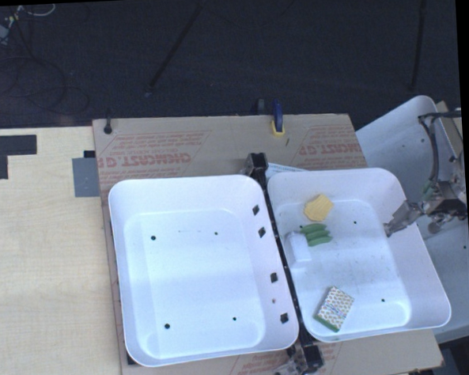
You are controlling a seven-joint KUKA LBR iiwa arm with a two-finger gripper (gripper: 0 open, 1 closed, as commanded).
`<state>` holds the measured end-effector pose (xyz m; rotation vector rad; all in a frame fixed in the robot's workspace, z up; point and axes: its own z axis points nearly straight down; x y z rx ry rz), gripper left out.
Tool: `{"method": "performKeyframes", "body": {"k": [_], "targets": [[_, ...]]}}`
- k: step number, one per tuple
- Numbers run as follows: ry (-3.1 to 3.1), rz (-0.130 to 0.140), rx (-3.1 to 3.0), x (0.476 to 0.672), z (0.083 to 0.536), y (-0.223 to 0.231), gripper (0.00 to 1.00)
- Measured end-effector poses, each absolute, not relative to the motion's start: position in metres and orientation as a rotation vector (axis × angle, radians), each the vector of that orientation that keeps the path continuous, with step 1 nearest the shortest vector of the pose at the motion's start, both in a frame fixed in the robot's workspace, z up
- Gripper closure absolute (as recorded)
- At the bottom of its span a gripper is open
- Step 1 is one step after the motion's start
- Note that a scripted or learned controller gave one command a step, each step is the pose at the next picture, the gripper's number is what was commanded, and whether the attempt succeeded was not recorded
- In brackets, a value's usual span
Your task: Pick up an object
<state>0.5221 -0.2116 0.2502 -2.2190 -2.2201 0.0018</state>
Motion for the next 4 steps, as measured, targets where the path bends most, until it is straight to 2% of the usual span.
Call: {"method": "performKeyframes", "body": {"k": [1, 2, 3, 4], "targets": [[-2.221, 0.002, -2.217, 0.522, 0.260, -0.212, 1.00], [-2.220, -0.003, -2.229, 0.474, 0.345, -0.215, 1.00], [-2.218, 0.006, -2.209, 0.483, 0.239, -0.165, 1.00], [-2.237, -0.009, -2.233, 0.509, 0.406, -0.216, 1.00]]}}
